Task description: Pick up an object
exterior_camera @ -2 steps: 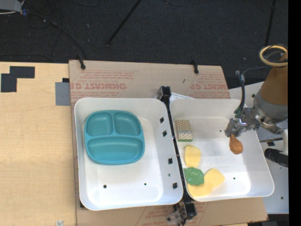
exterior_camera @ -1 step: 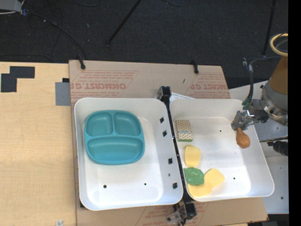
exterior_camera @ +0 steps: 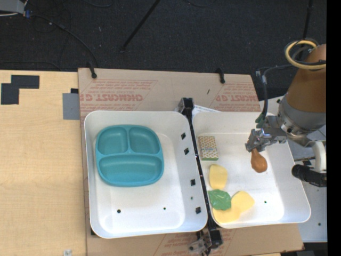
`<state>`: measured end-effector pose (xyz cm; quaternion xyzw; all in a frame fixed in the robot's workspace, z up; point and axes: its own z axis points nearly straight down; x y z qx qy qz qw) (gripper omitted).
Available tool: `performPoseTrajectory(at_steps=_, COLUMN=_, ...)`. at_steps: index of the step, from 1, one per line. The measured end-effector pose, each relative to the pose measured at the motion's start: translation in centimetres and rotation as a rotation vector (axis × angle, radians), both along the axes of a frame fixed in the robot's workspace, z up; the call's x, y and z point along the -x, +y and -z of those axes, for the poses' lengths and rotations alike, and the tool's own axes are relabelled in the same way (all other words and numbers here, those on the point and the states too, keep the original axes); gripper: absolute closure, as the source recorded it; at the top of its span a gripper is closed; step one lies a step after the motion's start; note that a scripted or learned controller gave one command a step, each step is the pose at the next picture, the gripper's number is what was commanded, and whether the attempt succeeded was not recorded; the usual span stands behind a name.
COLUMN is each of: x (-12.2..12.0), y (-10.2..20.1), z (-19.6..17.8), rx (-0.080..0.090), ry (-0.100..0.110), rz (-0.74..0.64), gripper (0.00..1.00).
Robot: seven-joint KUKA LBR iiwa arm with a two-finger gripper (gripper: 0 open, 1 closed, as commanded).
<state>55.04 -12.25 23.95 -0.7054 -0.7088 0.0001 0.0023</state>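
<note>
**Operator:** I have the gripper [exterior_camera: 259, 144] over the right bin [exterior_camera: 290, 209], toward its far right side. A small brown pear-shaped object [exterior_camera: 259, 162] sits directly under it, narrow end up toward the gripper and rounded end toward the near rim.

**Observer:** Is it holding that?

**Operator:** I can't tell. The metal at the wrist hides the contact, so I can't make out whether the gripper is apart, together or clamped on the neck. The object could equally be resting on the bin floor.

**Observer:** What else is within reach?

**Operator:** To the gripper's left, by the divider, lies a patterned rectangular block [exterior_camera: 208, 147]. Nearer me are a pale yellow piece [exterior_camera: 217, 176], a green lump [exterior_camera: 219, 199] and another yellow piece [exterior_camera: 240, 202], the last two touching. The left bin [exterior_camera: 133, 217] holds a teal divided plate [exterior_camera: 129, 154], well apart.

**Observer:** Anything obscured?

**Operator:** The arm's body is cut off at the right, and the brown object's top end is hidden behind the gripper.
</note>
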Motion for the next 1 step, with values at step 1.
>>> performPoseTrajectory(at_steps=1, x=0.74, y=4.57, z=1.08, rx=0.0, ry=0.002, rz=0.002, gripper=1.0)
